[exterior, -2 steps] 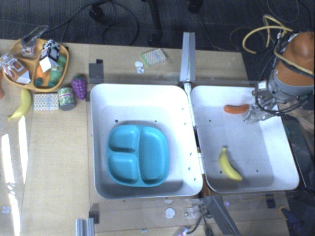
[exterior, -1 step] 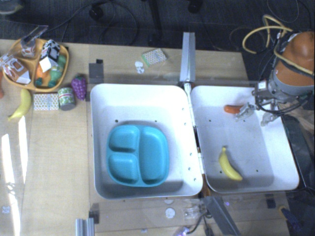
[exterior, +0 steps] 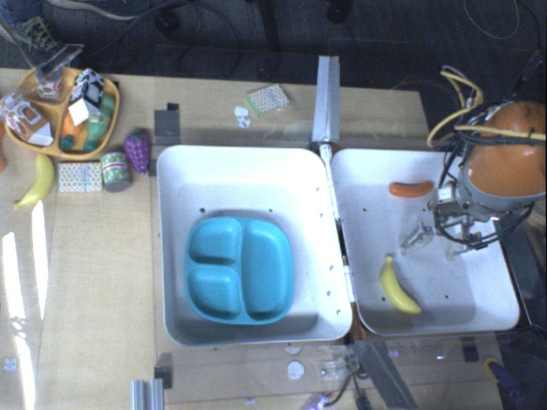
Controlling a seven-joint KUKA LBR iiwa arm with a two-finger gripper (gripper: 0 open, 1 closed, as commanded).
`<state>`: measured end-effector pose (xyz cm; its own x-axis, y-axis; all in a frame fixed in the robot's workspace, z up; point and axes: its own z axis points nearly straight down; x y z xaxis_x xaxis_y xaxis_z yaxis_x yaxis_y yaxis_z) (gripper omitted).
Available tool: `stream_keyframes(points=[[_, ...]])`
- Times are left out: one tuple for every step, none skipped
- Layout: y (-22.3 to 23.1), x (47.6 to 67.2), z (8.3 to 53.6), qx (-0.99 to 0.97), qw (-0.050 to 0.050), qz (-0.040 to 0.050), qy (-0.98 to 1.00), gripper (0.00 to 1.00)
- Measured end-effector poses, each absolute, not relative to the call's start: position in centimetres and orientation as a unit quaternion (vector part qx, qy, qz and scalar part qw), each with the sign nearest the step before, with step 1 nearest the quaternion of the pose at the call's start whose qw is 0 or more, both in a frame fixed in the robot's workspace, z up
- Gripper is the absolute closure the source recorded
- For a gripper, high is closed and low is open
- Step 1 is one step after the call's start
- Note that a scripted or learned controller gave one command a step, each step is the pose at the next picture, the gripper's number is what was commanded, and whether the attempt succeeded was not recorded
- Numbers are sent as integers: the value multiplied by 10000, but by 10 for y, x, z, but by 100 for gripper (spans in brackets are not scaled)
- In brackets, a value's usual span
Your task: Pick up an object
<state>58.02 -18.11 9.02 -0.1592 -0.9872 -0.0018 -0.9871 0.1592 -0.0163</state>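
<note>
Nearest the camera, at the front of the right bin (exterior: 500,310), a yellow banana (exterior: 397,287) lay loose on the white floor, touched by nothing. Just behind it and to the right, the gripper (exterior: 444,236) hung low over the bin's middle, its fingers spread apart with nothing between them, so no object had been lifted yet. Judging from that, the pick was barely begun: the arm (exterior: 504,156) had reached into the bin, but closing on something and raising it were both left to do. Farther back in the same bin an orange-red sausage-shaped toy (exterior: 412,189) lay near the rear wall, also free, and either it or the banana looked within reach. Across the divider, the left bin (exterior: 171,229) held a blue divided plate (exterior: 240,269), well apart from the gripper. Beyond the bins, at the bench's far left corner, sat a basket of toy food (exterior: 64,118).
</note>
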Motion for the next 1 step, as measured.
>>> stream_keyframes(points=[[-205, 653, 88, -6598, 64, -46, 7514, 0]])
